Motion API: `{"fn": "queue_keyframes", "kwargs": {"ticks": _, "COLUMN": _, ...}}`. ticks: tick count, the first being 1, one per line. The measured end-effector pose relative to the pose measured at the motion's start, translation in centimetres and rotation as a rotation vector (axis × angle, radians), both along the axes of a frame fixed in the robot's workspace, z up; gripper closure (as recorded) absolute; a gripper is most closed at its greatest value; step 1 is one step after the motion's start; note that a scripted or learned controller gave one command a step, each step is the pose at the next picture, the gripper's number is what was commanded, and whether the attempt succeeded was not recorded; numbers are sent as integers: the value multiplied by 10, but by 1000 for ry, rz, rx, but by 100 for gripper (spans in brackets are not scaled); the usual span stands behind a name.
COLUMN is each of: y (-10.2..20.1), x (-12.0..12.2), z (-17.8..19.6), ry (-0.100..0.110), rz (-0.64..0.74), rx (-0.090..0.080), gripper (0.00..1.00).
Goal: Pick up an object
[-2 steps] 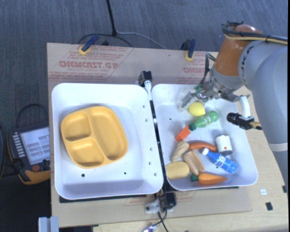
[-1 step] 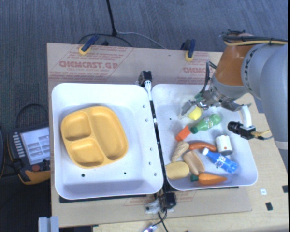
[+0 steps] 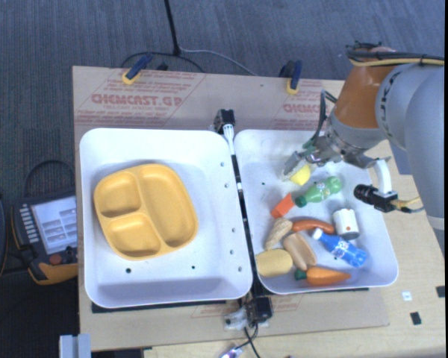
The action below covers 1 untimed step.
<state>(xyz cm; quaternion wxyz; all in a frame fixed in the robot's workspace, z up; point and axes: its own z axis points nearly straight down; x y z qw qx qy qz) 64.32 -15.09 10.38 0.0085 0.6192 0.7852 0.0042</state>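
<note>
1. Gripper (image 3: 308,157) hovers low in the right bin (image 3: 384,274), fingers spread just above a yellow toy (image 3: 301,174).
2. Nothing is clamped yet; closing and lifting appear to remain.
3. Yellow tray (image 3: 143,209) occupies the left bin (image 3: 97,289).

Pincer (image 3: 308,157) positioned over the right bin (image 3: 381,274), just above a yellow toy (image 3: 301,174); left bin (image 3: 89,200) contains a yellow divided plate (image 3: 143,210).

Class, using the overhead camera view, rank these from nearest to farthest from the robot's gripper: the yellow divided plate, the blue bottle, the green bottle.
Measured from the gripper:
1. Green bottle, right bin, just below the gripper.
2. Blue bottle, right bin, toward its lower right corner.
3. Yellow divided plate, left bin, farthest by a wide margin.
</note>
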Motion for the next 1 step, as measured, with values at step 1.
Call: {"fn": "queue_keyframes", "kwargs": {"ticks": 1, "y": 55, "x": -28, "z": 103, "ry": 16, "rz": -48, "rx": 4, "gripper": 100}}
